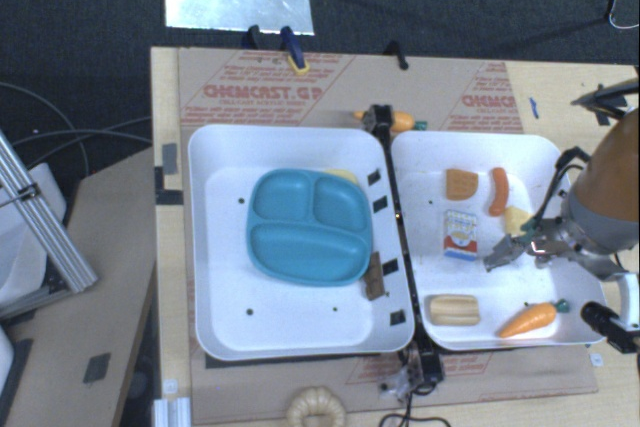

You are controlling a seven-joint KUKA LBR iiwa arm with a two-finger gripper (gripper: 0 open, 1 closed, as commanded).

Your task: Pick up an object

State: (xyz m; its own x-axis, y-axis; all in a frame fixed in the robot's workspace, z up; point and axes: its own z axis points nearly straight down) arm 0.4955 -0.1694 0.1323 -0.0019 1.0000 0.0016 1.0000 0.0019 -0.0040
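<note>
Looking down on dark carpet and a cardboard-topped bench [330, 80]. Left bin [225, 315] carries a blue divided plate [305, 225]. Right bin [430, 165] has the arm [610, 185] over its right side, gripper [505, 255] low beside a small carton [460, 233]; finger state cannot be told. Carrot [527, 318] at front right lies aslant, tip toward front-left. Bun [453, 309] lies crosswise; sausage [497, 190] runs front to back.

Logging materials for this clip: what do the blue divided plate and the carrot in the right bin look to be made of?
The blue divided plate looks like moulded plastic: one even colour, matte, with soft rounded ridges between compartments. The carrot looks like a toy, probably plastic or rubber: flat uniform orange with a small green tip. The resolution leaves its exact material open.
</note>
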